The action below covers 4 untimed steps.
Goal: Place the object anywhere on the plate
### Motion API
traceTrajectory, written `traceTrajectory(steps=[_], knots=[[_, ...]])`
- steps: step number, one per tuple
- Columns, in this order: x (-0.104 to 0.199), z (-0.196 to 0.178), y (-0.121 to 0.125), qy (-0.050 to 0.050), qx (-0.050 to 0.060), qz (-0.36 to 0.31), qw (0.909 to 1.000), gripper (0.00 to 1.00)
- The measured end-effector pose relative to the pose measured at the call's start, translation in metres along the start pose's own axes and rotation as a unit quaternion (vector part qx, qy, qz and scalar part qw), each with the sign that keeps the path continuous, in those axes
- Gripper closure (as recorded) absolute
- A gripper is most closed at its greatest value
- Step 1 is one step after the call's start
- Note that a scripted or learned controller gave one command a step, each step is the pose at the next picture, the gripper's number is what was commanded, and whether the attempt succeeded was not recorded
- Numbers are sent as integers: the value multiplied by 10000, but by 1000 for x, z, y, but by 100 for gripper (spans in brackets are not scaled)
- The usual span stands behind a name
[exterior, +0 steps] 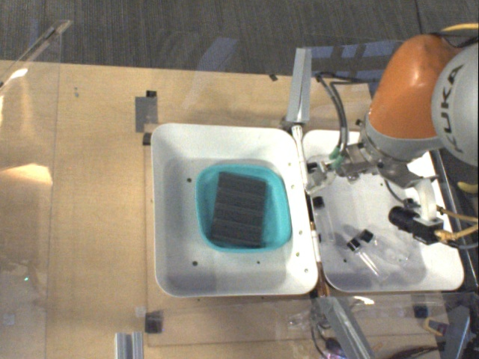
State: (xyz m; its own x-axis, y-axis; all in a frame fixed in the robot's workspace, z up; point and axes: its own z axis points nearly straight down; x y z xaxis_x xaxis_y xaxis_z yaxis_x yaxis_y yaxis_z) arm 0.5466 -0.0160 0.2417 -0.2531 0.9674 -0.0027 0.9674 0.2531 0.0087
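Note:
A dark grey ribbed block (pixel 239 206) lies flat on the teal plate (pixel 280 208) in the middle of the left bin (pixel 172 200). It rests wholly within the plate's rim, slightly tilted. My gripper (pixel 358 239) hangs over the right bin (pixel 419 271), near its left-centre. It is open, its two small black fingertips (pixel 366 235) stand apart, and nothing is between them. The gripper is well to the right of the plate, across the wall between the two bins.
The grey and orange arm (pixel 412 96) covers the right bin's upper part. A black fitting with cables (pixel 410 223) sticks out at the arm's right. A metal post (pixel 299 88) stands behind the bins' shared edge.

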Motion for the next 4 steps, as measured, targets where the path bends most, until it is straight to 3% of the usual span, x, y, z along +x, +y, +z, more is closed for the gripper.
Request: traceTrajectory(steps=[1,2,3,4], knots=[[62,57,14,14,29,186,9998,0],[7,46,17,5,10,-152,9999,0],[54,57,64,11,14,-237,9997,0],[61,-109,73,2,-22,211,9998,0]])
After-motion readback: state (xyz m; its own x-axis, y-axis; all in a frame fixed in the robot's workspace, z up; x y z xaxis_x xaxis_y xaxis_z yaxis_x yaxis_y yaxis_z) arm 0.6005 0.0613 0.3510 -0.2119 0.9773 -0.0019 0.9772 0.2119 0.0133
